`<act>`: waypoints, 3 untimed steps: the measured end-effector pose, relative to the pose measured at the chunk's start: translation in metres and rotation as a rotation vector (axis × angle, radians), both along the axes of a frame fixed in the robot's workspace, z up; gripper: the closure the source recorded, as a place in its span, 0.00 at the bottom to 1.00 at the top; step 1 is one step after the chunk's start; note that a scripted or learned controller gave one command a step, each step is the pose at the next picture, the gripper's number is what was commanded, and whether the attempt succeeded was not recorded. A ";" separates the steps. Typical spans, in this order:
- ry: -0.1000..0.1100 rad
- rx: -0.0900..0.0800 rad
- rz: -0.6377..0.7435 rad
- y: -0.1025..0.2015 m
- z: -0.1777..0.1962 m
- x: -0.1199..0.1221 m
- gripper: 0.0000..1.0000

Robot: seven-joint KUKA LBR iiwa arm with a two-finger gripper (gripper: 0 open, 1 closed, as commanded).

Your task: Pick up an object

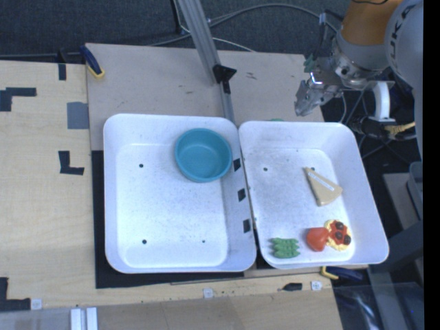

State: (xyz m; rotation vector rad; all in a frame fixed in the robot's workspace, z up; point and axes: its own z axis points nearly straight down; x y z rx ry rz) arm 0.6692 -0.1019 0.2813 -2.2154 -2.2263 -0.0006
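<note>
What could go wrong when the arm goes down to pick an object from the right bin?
The green toy, red piece and yellow piece lie crowded near the right bin's wall, so the gripper may hit the rim or nudge a neighbour. The flat tan wedge may slip.

We see the arm point(395, 19) as a stout, rounded body, its shell a pale grey with a soft sheen. Above the wrist we make out a broad orange band point(371, 16), smooth and slightly glossy, wrapping the whole girth of the link. Dark letters sit on the grey casing at the right, too cropped for us to read. Below the band we find a metal-coloured wrist flange with small dark fittings. From it hangs the gripper point(307, 100), a compact grey and silver piece that narrows downward. Thin black cables run beside the wrist and loop behind the arm.
</note>
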 end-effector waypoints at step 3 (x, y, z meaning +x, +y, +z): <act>0.000 0.000 0.000 0.162 -0.035 0.000 1.00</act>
